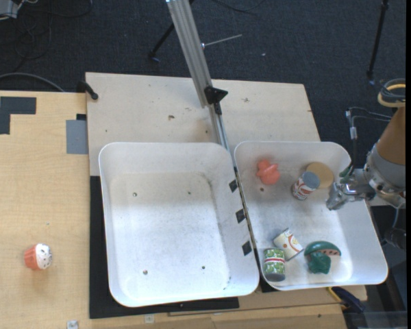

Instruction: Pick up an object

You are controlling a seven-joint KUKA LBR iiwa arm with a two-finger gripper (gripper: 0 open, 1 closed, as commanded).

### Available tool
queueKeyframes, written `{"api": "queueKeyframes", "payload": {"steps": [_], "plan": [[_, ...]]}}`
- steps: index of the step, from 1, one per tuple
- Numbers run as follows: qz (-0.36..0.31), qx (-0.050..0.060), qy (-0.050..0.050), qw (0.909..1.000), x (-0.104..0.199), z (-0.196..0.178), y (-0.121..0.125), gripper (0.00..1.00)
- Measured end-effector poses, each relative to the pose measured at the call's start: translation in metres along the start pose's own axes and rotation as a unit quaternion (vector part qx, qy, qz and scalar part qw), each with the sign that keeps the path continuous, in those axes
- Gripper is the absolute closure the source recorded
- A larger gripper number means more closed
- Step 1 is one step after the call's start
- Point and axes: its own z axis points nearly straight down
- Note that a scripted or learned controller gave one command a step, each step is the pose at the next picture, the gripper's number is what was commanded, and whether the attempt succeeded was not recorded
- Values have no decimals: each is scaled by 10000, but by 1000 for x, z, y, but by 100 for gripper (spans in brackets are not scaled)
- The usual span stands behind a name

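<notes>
The right bin point(370, 252) holds several small objects. A coral pink lump point(267, 172) lies near its back left. A small can point(304, 186) leans against a tan round piece point(320, 172) at the back. Toward the front sit a white cup point(286, 242) on its side, a green and white can point(275, 263) and a dark green toy point(320, 258). My gripper point(340, 192) hangs over the bin's right side, just right of the small can, with nothing visibly in it. The grey and orange arm point(390, 153) comes in from the right.
The left bin point(123, 184) lies beside the right one, with a row of black clips point(238, 214) along the shared rim. A slanted aluminium rail point(195, 53) rises behind the bins. A red and white ball point(38, 257) rests on the wooden table at far left.
</notes>
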Motion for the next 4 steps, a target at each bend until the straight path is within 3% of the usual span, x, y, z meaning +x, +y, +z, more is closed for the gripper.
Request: {"api": "queueKeyframes", "payload": {"steps": [1, 2, 4], "plan": [[-2, -5, -5, 10000, -8, -61, 4, 100], [5, 40, 12, 10000, -7, -32, 4, 100], [-17, 39, 23, 10000, 93, -22, 15, 100]]}}
